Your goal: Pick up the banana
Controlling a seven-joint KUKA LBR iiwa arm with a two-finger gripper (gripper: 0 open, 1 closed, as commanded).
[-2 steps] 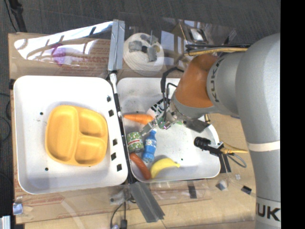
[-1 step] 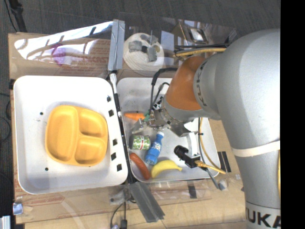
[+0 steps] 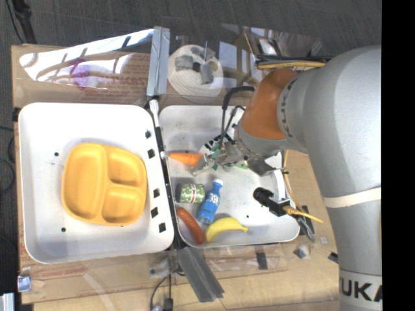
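Camera view: banana [image 3: 225, 228] lies seemingly well below tool [image 3: 217, 155].

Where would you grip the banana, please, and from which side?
Likely across the banana's thick middle, coming straight down, fingers closing across its width. It lies flat near the bin's front wall, with the sausage at its left end and the blue bottle just above, so sideways approaches look crowded.

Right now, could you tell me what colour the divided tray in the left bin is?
Yellow; the divided tray shows clearly in the camera view.
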